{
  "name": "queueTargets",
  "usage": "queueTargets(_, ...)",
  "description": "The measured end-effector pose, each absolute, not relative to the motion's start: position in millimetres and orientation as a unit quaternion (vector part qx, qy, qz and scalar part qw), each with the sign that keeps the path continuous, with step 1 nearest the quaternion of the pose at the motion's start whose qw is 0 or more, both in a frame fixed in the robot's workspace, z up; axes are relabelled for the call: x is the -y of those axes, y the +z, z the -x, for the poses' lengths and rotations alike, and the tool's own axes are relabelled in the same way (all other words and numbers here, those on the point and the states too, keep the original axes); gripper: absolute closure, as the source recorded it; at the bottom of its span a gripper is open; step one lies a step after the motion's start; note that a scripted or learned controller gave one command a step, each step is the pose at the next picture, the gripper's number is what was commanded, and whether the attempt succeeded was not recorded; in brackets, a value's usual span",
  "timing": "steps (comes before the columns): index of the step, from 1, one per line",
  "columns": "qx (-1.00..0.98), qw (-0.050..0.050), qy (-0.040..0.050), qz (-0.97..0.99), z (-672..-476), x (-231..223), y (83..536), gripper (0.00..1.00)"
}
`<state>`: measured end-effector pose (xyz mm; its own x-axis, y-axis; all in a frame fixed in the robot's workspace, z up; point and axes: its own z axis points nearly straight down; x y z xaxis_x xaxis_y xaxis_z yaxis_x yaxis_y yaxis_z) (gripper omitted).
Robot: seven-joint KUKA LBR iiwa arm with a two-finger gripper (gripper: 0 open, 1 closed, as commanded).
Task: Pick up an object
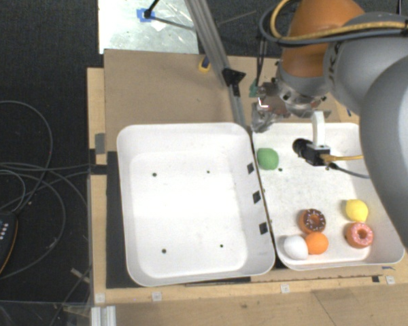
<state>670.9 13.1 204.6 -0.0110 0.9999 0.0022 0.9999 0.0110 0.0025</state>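
Green, round and matte: small green ball (267, 158) lying in the right shallow white bin (381, 257), near the bin's far left corner, just beside the divide with the left shallow white bin (132, 202). Hanging just above and behind it, apart from it, the grey two-finger gripper (262, 122); cannot tell the state of its jaws (too dark and small). Clustered well apart at the near end: brown-iced doughnut (312, 220), orange ball (317, 243), white ball (295, 247), pink-iced doughnut (360, 234), yellow lemon-shaped piece (356, 210).
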Motion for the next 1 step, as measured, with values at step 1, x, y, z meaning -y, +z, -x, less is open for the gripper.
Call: queueTargets(1,-0.711,0.0,0.0025,-0.703,-667.3,-72.5,221.9,1.0)
